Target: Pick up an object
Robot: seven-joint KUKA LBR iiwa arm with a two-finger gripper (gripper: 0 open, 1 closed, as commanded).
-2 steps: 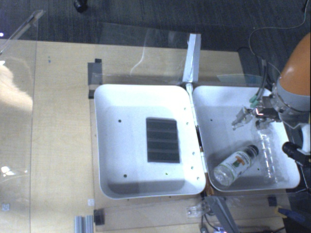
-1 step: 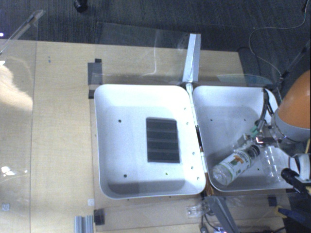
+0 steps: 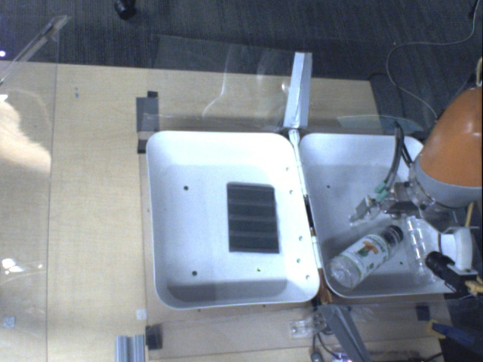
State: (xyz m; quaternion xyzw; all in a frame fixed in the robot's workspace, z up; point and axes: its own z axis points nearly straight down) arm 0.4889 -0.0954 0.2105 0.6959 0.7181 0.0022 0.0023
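Bottle of clear plastic with a dark cap and a printed label [image 3: 367, 257] lies on its side in the right-hand shallow white bin [image 3: 332, 164], near the front wall, its cap end pointing up and right toward the arm. The two-finger gripper [image 3: 371, 206] hangs just above and left of that cap end, apart from the bottle; its thin metal tips look spread, with nothing between them.

From that spot, I judge the main risk is a miss or a glancing touch: the bottle is round and smooth and would likely roll or skid toward the bin wall if only one tip meets it. A close across its length rather than its width would also slip off.

Behind the tips, the grey wrist [image 3: 423, 194] slants in from the right, with the orange band [image 3: 456, 138] bulking above it. In the left-hand white bin [image 3: 170, 164] lies a dark ribbed rectangular block [image 3: 253, 217], well apart.
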